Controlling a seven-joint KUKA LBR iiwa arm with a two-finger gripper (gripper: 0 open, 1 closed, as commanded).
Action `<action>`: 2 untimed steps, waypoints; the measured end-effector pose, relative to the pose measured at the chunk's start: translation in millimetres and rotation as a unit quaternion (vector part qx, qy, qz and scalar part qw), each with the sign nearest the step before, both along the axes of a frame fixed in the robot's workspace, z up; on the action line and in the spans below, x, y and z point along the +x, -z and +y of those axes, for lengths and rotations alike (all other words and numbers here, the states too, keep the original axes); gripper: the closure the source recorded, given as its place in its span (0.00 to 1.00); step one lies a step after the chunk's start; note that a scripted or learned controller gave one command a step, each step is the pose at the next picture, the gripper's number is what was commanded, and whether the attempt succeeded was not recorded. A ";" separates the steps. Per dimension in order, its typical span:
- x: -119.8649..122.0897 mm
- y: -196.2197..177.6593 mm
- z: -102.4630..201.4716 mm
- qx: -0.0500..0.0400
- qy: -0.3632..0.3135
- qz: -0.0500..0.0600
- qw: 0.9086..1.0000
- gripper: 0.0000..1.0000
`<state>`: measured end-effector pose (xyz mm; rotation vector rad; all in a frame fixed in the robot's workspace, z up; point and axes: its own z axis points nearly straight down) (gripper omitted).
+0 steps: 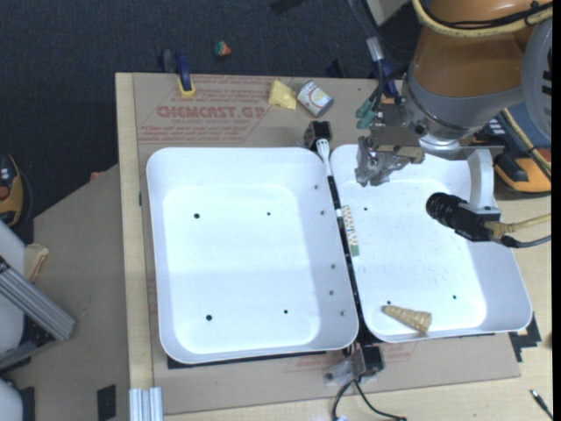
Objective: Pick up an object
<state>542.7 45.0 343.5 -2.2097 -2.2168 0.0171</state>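
Cone (408, 317), tan, ridged, lying flat at near edge of right bin (421, 253). Alongside, touching: left bin (237, 261). Gripper (379, 172) over right bin's far left corner, well apart from cone; spread or closed, cannot tell.

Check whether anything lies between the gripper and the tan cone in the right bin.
Nothing visible stands in the way. The gripper hangs over the far left corner of the right bin, the tan cone lies on its side near the bin's near edge, and only bare white bin floor shows between them.
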 end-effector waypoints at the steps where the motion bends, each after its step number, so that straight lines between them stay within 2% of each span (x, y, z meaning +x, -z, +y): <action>1: -47.7 -106.4 20.1 0.001 -0.001 -0.014 1.000 1.00; 2: -20.7 -11.5 145.2 0.000 -0.005 -0.002 1.000 1.00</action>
